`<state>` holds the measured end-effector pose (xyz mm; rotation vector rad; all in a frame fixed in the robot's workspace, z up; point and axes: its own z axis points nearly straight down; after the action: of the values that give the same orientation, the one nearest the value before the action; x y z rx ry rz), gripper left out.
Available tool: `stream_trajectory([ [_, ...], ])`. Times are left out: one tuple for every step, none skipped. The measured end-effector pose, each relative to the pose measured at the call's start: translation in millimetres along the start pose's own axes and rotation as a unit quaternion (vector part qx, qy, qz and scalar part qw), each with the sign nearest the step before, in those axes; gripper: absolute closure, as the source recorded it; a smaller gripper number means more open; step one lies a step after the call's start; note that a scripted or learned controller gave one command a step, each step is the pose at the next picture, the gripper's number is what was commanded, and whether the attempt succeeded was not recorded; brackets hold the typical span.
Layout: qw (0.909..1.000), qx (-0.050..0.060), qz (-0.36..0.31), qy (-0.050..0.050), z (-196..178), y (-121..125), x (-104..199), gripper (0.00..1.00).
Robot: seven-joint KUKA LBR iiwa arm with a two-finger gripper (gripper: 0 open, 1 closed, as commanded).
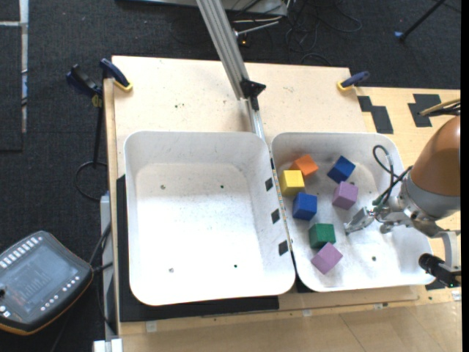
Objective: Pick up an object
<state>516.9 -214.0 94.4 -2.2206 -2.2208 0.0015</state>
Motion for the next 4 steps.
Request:
stream_trajectory([
  [1.0000, -0.002, 0.000, 0.000, -11.2, 0.8, -0.3, 1.00],
  [1.0000, -0.004, -0.001, -0.001, -59.6, -1.1, 8.1, 1.00],
  [1.0000, -0.004, -0.002, -0.002, -105.1, 7.4, 10.5, 1.00],
  [1.0000, -0.004, -0.002, -0.002, -149.7, 14.4, 7.7, 1.00],
])
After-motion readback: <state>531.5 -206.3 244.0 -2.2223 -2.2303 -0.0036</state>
